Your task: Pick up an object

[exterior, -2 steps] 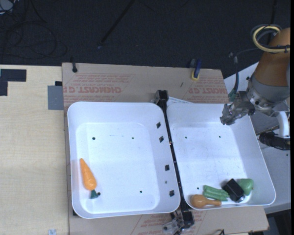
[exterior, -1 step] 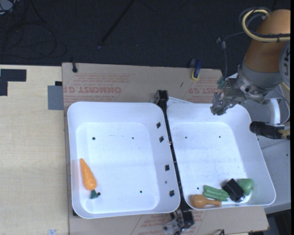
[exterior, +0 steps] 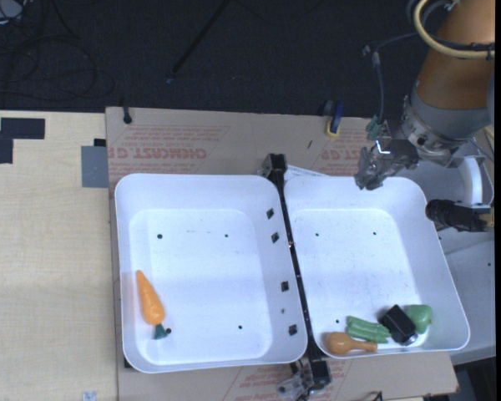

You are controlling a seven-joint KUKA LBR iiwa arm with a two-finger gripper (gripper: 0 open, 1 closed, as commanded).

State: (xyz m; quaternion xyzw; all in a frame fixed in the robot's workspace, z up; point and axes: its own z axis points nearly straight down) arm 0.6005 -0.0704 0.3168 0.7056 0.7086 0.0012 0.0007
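Observation:
An orange toy carrot (exterior: 149, 298) with a dark green tip lies near the left wall of the left bin (exterior: 196, 192). In the right bin (exterior: 363, 224), at its near right corner, a green pod-shaped toy (exterior: 367, 330), a black block (exterior: 398, 323), a green piece (exterior: 419, 314) and an orange-tan pear-shaped toy (exterior: 347, 343) sit bunched together. My gripper (exterior: 373, 172) hangs above the far edge of the right bin, well away from all of these, with nothing seen between its fingers.
A black divider with clips (exterior: 285, 261) runs between the two bins. Brown cardboard (exterior: 209, 144) lies under the bins. A yellow and blue clamp (exterior: 334, 120) holds its far edge. A dark fixture (exterior: 455, 215) sits just right of the right bin.

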